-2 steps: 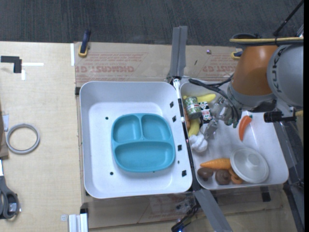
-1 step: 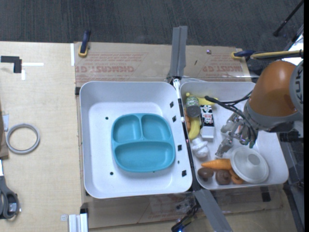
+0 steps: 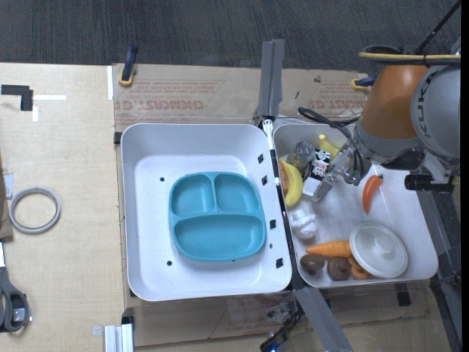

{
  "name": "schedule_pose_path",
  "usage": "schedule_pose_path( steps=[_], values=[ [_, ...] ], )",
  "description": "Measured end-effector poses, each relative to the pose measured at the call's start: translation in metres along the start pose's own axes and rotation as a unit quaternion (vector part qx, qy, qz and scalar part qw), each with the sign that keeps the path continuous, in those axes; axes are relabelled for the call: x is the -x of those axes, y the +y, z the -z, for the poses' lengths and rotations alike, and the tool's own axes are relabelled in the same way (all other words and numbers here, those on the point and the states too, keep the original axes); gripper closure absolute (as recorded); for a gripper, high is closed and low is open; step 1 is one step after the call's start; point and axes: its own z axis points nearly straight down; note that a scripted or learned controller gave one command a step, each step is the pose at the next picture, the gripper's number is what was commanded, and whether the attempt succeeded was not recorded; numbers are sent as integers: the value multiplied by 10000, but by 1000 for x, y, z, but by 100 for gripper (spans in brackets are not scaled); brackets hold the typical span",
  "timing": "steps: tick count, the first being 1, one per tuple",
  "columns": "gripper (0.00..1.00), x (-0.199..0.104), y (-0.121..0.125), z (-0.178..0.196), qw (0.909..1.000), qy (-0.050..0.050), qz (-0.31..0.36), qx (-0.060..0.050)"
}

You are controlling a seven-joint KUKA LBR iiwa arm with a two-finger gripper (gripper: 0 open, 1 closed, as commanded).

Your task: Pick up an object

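My gripper [image 3: 323, 182] hangs low over the back left part of the right bin [image 3: 410, 218], reaching in from the grey arm with its orange band [image 3: 388, 101]. It sits just right of a yellow banana [image 3: 291, 184] and in front of a small black-and-white item [image 3: 320, 160] and a clear roundish object [image 3: 303, 152]. A red pepper [image 3: 371, 191] lies to its right. Nearer the front are a white lumpy object [image 3: 303, 223], a carrot [image 3: 328, 248], a white round lid [image 3: 378, 249] and two brown pieces [image 3: 314, 264]. Nothing is visibly held.
The left bin [image 3: 139, 218] holds a blue divided plate [image 3: 217, 215]. A metal divider bar [image 3: 270, 79] runs between the bins. On the bench to the left lie a grey ring [image 3: 31, 210] and scissors [image 3: 13, 308].
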Motion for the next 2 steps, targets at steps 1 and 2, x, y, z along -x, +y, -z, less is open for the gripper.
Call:
schedule_pose_path(
  steps=[1, 2],
  values=[
    [0, 11, 8, -4, 9962, 115, -853, -87],
    [0, 0, -67, 0, 9891, 2, -1472, -3]
  ],
)
